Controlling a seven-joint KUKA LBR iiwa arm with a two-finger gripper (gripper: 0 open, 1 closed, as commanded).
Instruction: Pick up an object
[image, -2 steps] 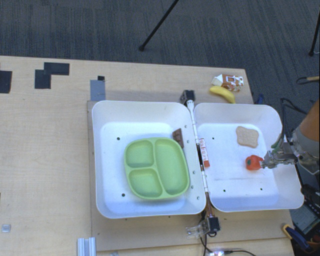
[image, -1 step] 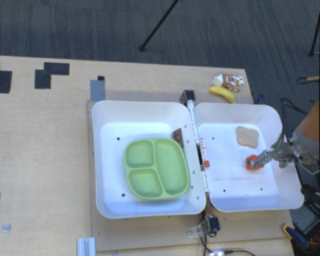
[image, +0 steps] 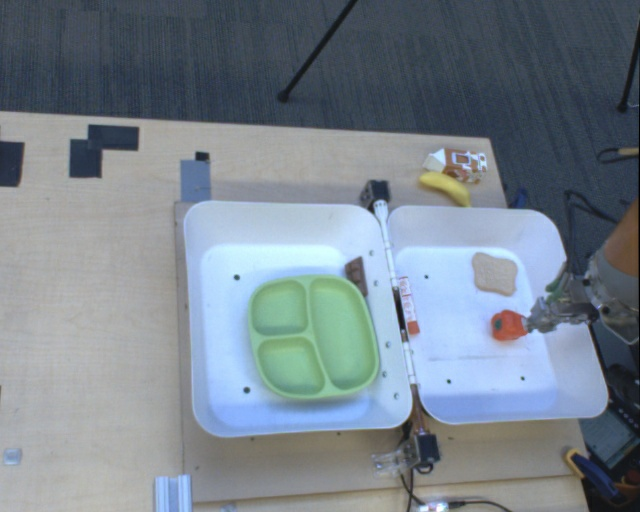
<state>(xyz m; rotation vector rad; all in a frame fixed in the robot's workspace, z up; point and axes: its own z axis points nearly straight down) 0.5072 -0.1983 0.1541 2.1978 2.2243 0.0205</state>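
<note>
Toward the right side of the right bin (image: 575, 385), the gripper (image: 548, 313) is hovering just beside a small red-orange object (image: 508, 325), with the grey arm (image: 612, 290) reaching in from the right; whether the jaws are open or closed cannot be told at this size. To grasp well, the jaws should probably be straddling the object squarely and sinking low before closing, since it looks small and rounded and may be rolling away. Counting: two white bins, one red-orange object, one tan bread-like piece (image: 494, 272) farther back, one green divided plate (image: 312, 337) in the left bin (image: 205, 330), one yellow banana (image: 444, 186) lying on the counter (image: 90, 330).
</note>
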